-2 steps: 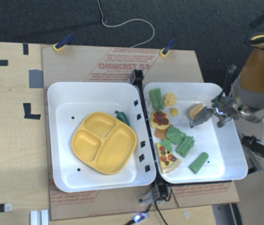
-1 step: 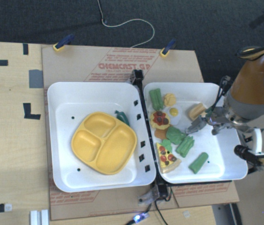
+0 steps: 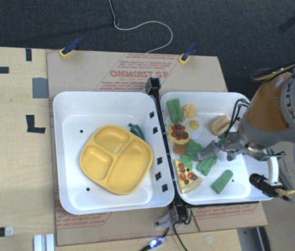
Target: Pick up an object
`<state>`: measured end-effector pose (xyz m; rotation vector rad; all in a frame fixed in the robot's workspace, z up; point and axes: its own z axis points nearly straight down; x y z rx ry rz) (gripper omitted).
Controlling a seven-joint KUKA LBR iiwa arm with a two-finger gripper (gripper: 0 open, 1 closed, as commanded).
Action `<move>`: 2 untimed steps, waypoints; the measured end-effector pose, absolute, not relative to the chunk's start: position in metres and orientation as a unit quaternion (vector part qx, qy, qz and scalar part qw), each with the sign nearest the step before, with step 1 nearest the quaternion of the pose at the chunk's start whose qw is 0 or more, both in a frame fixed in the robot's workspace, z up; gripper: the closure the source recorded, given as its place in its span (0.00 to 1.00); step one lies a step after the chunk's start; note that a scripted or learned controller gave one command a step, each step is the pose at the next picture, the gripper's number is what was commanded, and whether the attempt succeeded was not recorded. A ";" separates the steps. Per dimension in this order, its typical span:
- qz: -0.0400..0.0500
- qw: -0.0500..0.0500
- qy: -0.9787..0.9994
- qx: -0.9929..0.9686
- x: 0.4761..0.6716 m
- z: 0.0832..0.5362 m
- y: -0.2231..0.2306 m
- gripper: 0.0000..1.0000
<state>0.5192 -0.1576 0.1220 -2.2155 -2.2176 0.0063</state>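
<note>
Pincer [image 3: 209,149] sits low in the right bin [image 3: 241,192], tips over the green toy pieces [image 3: 200,156] mid-bin; spread or pressed together cannot be told, too dark. Likely target lies directly below and slightly left of the tips, long axis running diagonally. Green cylinder [image 3: 222,181] lies just beyond, nearer the front wall.
</note>
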 end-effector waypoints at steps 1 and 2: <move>0.001 0.001 -0.708 -0.707 0.519 0.082 -0.157 0.00; 0.000 -0.001 -0.708 -0.707 0.520 0.095 -0.157 1.00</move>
